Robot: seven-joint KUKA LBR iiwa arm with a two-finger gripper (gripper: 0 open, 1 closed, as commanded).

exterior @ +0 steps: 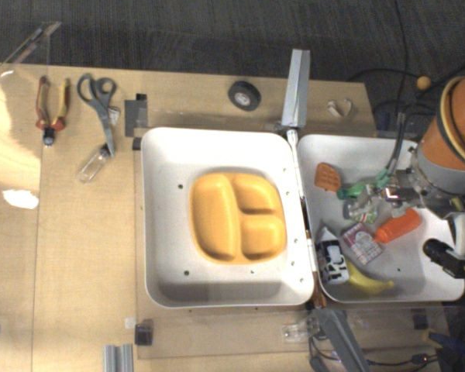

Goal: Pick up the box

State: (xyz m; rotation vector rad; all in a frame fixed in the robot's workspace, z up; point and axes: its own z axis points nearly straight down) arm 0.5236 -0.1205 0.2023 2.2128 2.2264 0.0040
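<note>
Box (pixel 362 246) (small, pinkish, flat) lies in the right bin (pixel 442 289) near its centre, with an orange carrot-like toy (pixel 399 225) just beside it at 2 o'clock and a banana (pixel 368 282) at 6 o'clock. Gripper (pixel 384 193) hangs at 1 o'clock of the box, over green clutter (pixel 358 189); whether it grips anything I cannot tell. A yellow divided tray (pixel 236 215) fills the left bin (pixel 170 169) on the desk (pixel 62 246).

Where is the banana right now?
The banana lies in the right bin, near its front edge in the camera view, just beside the small black-and-white box and below the orange carrot-like toy.
</note>
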